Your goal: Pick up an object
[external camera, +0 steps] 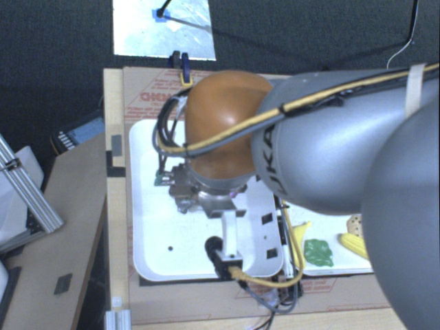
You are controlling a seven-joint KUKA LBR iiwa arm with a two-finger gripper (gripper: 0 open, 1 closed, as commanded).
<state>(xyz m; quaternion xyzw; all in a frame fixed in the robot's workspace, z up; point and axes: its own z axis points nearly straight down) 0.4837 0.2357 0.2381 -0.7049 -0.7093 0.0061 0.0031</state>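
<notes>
Camera view: gripper (180, 192) low over the left bin (159, 253). The wrist hides its state, so I cannot tell. The green object (317, 251) and yellow object (354, 243) lie in the right bin (338, 265), well apart from it. Risk: a grasp here catches nothing.

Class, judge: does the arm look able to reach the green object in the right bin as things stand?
Probably yes: the green object lies uncovered, and the arm hangs close by it.
</notes>
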